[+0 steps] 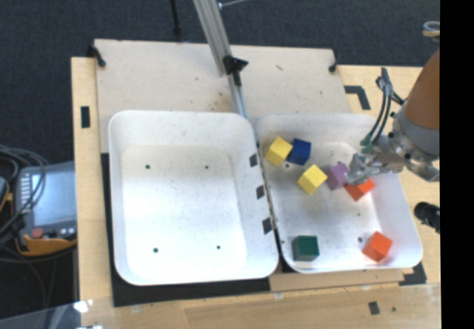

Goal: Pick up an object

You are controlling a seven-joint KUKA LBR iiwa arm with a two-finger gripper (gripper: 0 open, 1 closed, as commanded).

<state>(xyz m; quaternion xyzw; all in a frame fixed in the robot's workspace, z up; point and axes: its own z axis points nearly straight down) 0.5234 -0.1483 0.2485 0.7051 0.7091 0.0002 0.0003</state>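
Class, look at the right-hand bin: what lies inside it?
Inside the right bin lie two yellow cubes, a blue cube, a green cube, a purple block and two orange cubes. The gripper covers part of the upper orange cube.

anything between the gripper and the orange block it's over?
Nothing visible. The gripper sits right at the orange block in the right bin; the purple block crowds its left side, touching or nearly so.
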